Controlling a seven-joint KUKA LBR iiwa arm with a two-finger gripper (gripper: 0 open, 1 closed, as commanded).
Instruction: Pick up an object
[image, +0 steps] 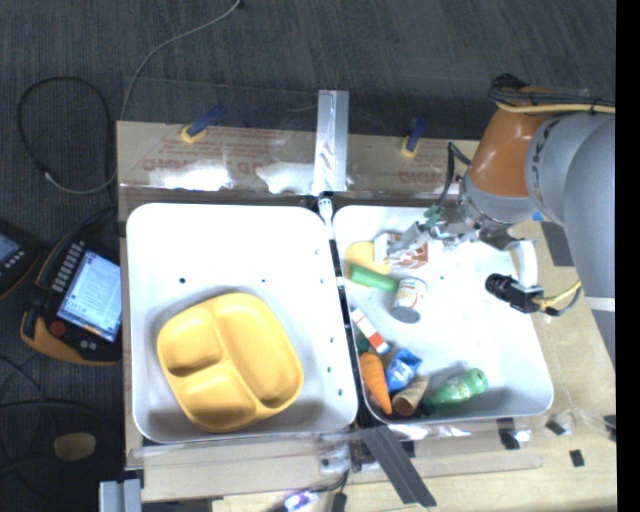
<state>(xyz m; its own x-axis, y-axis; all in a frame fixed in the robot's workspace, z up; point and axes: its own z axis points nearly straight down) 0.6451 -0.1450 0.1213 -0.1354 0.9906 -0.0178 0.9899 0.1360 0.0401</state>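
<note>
While the big grey arm (560, 160) leans in from the right, its gripper (440, 222) sits low at the top of the right bin (500, 340) — just beside a crinkly packet (405, 250). I cannot tell how the gripper is set. The packet lies a little left and below it — so I think it needs only a small move that way.
</note>
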